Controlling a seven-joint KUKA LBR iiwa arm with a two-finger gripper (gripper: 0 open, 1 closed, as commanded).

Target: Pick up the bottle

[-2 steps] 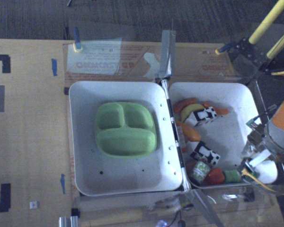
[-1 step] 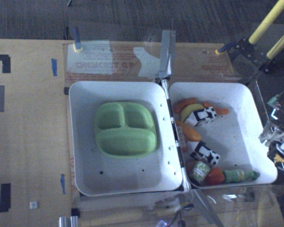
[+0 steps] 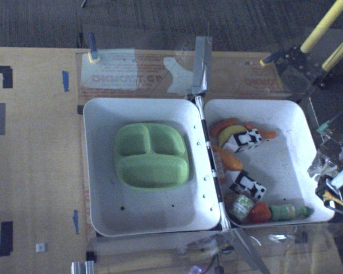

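A small green bottle (image 3: 287,212) lies on its side at the front edge of the right bin (image 3: 291,153), its pale cap pointing right. A red toy (image 3: 261,212) touches its left end. My gripper (image 3: 331,184) sits at the right edge of the view, just outside the right bin's front right corner. It is right of the bottle, a little farther back, and apart from it.
The right bin also holds two black-and-white cow-patterned blocks (image 3: 247,140) (image 3: 248,184), orange toys (image 3: 231,160), a yellow piece (image 3: 231,131) and a round greenish item (image 3: 240,206). The left bin (image 3: 97,170) holds a green divided plate (image 3: 151,155). A metal divider (image 3: 201,67) stands behind the bins.
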